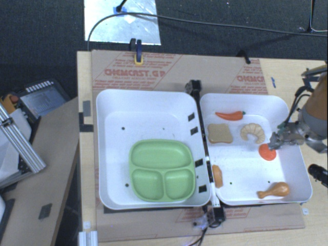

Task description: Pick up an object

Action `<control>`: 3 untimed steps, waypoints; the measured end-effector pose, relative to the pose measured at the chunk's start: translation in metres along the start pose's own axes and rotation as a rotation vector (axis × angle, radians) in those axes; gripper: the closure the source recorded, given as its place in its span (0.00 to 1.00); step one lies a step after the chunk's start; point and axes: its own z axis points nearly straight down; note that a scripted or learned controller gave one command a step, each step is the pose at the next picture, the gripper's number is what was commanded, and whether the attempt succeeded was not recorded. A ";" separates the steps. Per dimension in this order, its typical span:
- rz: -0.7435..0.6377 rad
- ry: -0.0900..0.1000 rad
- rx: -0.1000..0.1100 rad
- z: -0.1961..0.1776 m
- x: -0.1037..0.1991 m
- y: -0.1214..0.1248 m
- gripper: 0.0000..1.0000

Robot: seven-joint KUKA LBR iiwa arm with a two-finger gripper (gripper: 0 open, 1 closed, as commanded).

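Small red tomato (267, 152), flat in right bin, touching gripper (274, 143)

The right bin (287, 106) held scattered obstacles: a red pepper (230, 116), bread slice (220, 133), croissant (253, 132), red round piece (267, 152) and drumstick (274, 190). Bare floor lay open between them at its middle. The left bin's (110, 106) far half stood open beyond the green tray (162, 169).

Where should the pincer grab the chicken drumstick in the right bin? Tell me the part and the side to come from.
Probably best to grip the drumstick across its narrow bone end, which points left, coming from above. It lies flat near the bin's front right corner; the fat end sits near the wall, while the thin end has open floor around it.
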 end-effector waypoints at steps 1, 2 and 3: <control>-0.005 0.000 -0.002 -0.049 0.006 0.009 1.00; -0.006 0.000 -0.003 -0.108 0.016 0.010 1.00; -0.010 0.003 0.003 -0.102 0.069 0.017 1.00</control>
